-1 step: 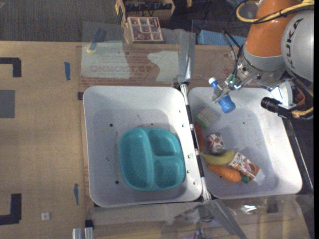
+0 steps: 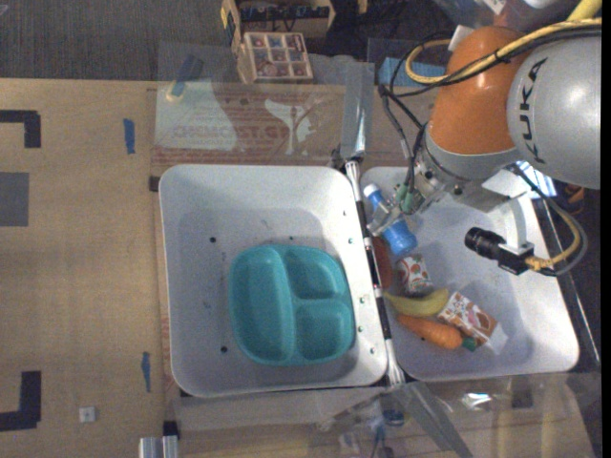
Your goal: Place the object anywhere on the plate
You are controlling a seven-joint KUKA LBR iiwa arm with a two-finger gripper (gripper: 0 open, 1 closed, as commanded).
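The arm hangs over the right bin (image 2: 558, 351), its gripper (image 2: 406, 203) low at the left wall by a blue bottle (image 2: 393, 225); whether it pinches the bottle I cannot tell. Can (image 2: 413, 273), banana (image 2: 417, 302), carrot (image 2: 431, 332) and carton (image 2: 473, 319) lie heaped along that wall. The teal plate (image 2: 289, 303) waits in the left bin (image 2: 191, 198), bare.

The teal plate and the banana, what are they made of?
The teal plate looks like moulded plastic: one even colour, smooth matte surface, rounded dividers forming three compartments. The banana may be a plastic toy, since its yellow skin looks smooth and uniform, but from this view a real one cannot be ruled out.
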